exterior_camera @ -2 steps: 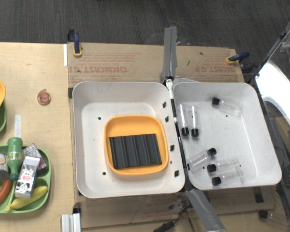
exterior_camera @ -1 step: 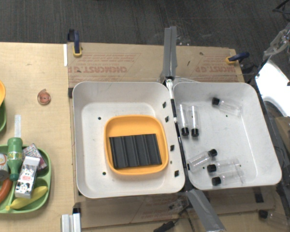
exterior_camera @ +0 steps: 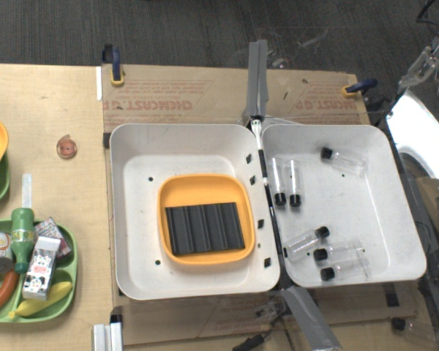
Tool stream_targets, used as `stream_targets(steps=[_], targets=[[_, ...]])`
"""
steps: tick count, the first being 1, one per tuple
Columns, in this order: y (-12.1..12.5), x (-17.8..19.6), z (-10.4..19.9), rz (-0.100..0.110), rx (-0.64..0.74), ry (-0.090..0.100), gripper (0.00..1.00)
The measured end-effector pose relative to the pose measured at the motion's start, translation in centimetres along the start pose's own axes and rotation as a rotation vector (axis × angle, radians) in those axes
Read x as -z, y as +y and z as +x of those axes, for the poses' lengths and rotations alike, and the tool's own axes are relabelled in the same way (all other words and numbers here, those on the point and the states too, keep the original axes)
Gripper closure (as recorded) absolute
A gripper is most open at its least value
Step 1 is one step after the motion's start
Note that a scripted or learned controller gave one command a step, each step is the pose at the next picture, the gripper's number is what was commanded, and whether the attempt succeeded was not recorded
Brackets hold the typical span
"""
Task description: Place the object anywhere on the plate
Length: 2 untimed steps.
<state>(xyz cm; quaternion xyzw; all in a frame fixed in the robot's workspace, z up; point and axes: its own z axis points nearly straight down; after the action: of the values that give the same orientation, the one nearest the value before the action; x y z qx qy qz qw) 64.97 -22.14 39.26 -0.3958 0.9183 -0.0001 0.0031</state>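
yellow plate (exterior_camera: 205, 191) fills left bin (exterior_camera: 132, 196); capped vials (exterior_camera: 285, 183) scattered right; pincer state untellable.

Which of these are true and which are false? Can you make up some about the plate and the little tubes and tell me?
1. The orange plate sits in the left bin. True.
2. A dark ridged block lies on the plate. True.
3. The small clear tubes with black caps are in the same bin as the plate. False: they lie in the right bin.
4. All the tubes lie in one tight pile. False: two lie side by side near the divider, one is alone near the top, and the others are near the bottom.
5. A green tray of toy food sits on the wooden table left of the bins. True.
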Motion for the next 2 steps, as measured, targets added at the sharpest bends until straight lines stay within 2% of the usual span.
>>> stream_targets(steps=[1,2], targets=[[-0.8,4.9,-0.7,0.000,0.283,-0.001,0.00],[-0.5,-3.2,-0.5,-0.005,0.604,0.000,0.00]])
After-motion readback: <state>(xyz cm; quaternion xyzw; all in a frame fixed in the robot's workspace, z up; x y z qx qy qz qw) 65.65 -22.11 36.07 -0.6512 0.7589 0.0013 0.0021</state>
